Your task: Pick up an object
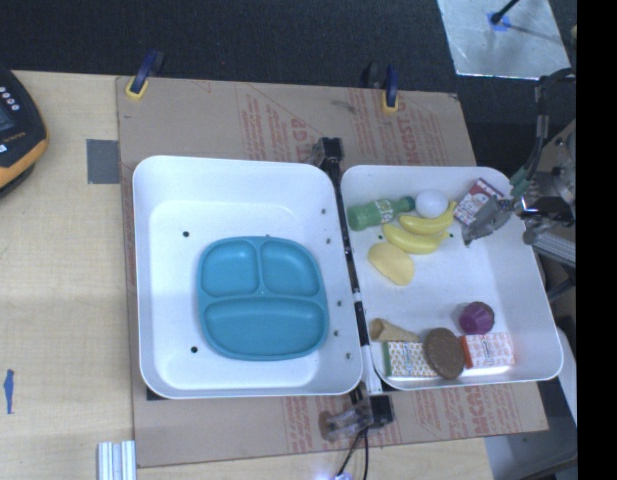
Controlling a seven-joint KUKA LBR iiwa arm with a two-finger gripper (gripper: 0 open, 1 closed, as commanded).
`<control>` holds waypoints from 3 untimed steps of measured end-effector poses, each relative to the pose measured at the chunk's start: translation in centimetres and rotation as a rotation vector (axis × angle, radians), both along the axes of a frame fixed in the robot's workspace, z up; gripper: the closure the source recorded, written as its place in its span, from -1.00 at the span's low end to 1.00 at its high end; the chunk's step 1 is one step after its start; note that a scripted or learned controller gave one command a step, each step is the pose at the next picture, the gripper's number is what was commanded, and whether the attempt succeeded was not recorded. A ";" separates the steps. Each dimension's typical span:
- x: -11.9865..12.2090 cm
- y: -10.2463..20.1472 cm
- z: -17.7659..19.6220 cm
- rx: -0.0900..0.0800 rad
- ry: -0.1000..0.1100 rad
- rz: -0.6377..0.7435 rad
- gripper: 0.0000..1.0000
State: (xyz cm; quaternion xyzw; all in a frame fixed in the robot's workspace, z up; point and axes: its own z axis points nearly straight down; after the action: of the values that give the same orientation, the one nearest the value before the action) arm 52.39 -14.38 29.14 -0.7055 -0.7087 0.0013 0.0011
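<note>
Nearest the camera, along the bottom wall of the right-hand shallow white bin (548, 308), lie a flat printed carton (409, 359), a round brown disc (444, 353) overlapping it, and a small red-and-white packet (488, 349); a tan wedge (392, 329) sits just above the carton and a purple round fruit (477, 317) just above the packet.

Higher in that bin are the things closest to my pincer: a yellow plastic banana (422, 228), a small white ball (431, 204) touching its upper edge, a green bottle-shaped toy (378, 212) to their left, and a pale yellow lemon-shaped piece (391, 263) below. A small red-and-white printed box (475, 206) lies at the bin's top right corner, right beside my pincer.

My pincer (485, 225) reaches in from the right edge, low over that corner; I cannot tell whether its fingers are apart or together, and I see nothing between them. Only a grey stretch of my arm (548, 208) shows, angled in over the bin's right rim.

The left white bin (158, 268) holds a blue three-part plastic plate (261, 298). Both bins rest on a brown cardboard sheet (238, 118), clipped at its far edge, over a light wooden bench (48, 298). A yellow-and-black handheld unit (8, 128) lies at the bench's left edge. Dark carpet (238, 18) lies beyond.
</note>
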 end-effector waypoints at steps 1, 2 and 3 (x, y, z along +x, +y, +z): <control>-2.2 -4.3 -9.9 0.001 0.010 -0.004 -1.00; -5.1 -5.7 -20.6 0.004 0.009 -0.002 -1.00; -4.8 -5.9 -18.9 -0.001 -0.001 0.002 1.00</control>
State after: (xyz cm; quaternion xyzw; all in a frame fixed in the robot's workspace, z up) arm 47.62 -20.23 10.27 -0.7048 -0.7094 0.0012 0.0006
